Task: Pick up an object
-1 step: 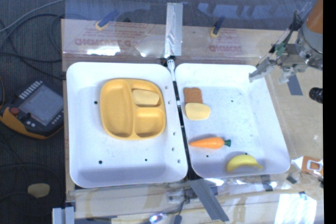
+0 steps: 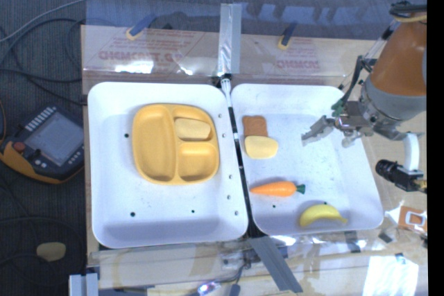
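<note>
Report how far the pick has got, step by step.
Done: the arm has reached in over the right bin. In hand: nothing; the gripper hangs open over bare bin floor. Left: the whole pick. The carrot, banana and yellow block all lie loose in the bin.
</note>
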Controlling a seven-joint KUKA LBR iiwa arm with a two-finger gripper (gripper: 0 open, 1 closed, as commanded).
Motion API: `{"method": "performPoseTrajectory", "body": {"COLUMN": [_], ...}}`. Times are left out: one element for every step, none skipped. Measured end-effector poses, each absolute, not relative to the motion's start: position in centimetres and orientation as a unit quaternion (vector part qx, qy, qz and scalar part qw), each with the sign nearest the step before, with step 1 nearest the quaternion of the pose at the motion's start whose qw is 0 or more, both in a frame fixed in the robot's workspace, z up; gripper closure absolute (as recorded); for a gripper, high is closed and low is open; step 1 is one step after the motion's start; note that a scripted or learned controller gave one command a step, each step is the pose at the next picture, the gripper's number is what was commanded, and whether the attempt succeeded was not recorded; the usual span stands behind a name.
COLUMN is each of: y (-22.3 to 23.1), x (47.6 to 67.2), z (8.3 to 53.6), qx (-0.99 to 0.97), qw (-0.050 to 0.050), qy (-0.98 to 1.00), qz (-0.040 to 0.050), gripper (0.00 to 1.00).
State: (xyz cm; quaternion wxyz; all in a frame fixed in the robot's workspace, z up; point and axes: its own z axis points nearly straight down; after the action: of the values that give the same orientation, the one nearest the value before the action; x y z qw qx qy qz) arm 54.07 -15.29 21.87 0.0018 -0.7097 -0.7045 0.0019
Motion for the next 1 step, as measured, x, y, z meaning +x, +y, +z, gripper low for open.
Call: {"method": "performPoseTrajectory", "body": {"y": [-10.58], "x": [50.63], "z": [12.55], "qx": [-0.648], "qw": [0.003], "qy": [-0.761], "qz": [0.0009], "gripper": [0.0]}}
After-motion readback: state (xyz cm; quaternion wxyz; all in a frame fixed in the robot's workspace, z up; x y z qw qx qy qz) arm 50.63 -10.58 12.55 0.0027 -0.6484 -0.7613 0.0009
